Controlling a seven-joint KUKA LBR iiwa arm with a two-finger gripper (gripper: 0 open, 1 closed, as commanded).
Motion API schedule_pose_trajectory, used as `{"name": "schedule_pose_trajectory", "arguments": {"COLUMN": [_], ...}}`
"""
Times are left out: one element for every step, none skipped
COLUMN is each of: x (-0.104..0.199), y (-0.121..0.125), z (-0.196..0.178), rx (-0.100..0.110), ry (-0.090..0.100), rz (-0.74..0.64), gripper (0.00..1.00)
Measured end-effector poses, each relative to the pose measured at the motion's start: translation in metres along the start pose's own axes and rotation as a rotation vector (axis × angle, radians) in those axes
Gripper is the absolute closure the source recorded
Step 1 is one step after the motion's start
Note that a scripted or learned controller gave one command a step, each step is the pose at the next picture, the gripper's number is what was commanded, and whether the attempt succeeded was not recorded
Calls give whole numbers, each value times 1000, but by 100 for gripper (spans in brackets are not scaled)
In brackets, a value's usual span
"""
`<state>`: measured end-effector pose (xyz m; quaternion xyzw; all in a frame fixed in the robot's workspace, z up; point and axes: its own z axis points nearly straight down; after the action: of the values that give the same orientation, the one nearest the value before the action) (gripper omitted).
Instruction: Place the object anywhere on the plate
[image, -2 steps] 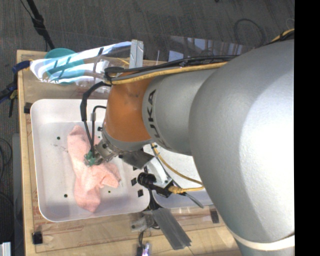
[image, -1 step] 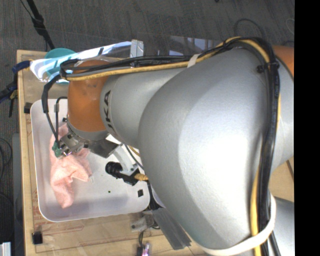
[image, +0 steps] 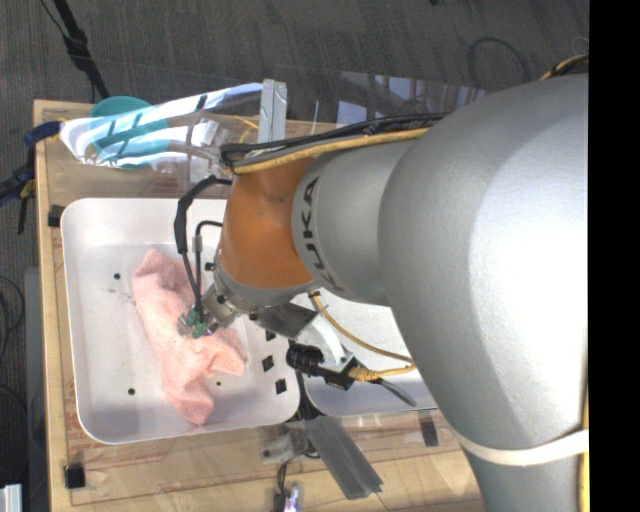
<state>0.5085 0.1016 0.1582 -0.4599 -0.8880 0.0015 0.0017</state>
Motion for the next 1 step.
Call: {"name": "schedule_pose_trajectory", "arguments": {"x": [30], "y": [78], "z": [63], "rx": [-4], "ry": [-2], "rz": [-69], "gripper": [100]}}
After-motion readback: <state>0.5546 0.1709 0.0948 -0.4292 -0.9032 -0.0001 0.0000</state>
